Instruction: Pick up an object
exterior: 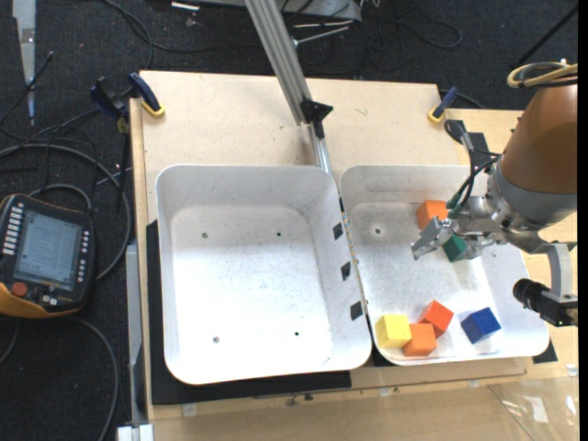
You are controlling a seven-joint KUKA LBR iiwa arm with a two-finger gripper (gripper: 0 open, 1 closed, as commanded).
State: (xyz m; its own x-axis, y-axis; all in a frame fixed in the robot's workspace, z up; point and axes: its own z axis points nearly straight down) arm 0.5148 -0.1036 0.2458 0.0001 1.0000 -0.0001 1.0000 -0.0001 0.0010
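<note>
Gripper [439, 240] low in the right bin [386, 211], finger spread impossible to tell, green block [455, 247] just beside it, orange block [430, 213] behind, yellow block [395, 329], two more orange cubes [429, 327] and blue cube [480, 323] near the front wall

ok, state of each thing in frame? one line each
gripper: low in the right bin, over the green block
green block: under the gripper, grasp unclear
orange block: beside the gripper, loose
yellow block: loose near the front wall
two orange blocks: touching, loose
blue block: loose, apart
left bin: flat on the bench
</note>
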